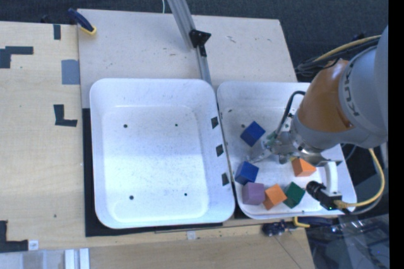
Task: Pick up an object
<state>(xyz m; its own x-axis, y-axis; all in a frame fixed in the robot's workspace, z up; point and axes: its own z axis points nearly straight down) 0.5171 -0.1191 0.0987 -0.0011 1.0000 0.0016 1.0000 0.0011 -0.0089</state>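
Six blocks lie in the right bin (230,97), around the gripper (276,146); finger state cannot be told. Nearest: blue cube (252,133), set diagonally, no long axis. Beyond: second blue (247,172), purple (254,193), two orange (274,196) (303,167), green (293,194).

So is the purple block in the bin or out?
In. The purple block lies inside the right bin, near its front edge, beside an orange block.

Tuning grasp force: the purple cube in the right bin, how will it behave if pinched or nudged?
The purple cube looks solid and flat-faced, so probably stiff and unlikely to roll. It looks small, so likely light and apt to slide on the smooth white bin. An orange cube sits tight beside it and a blue cube just above, so a nudge would probably shift them too.
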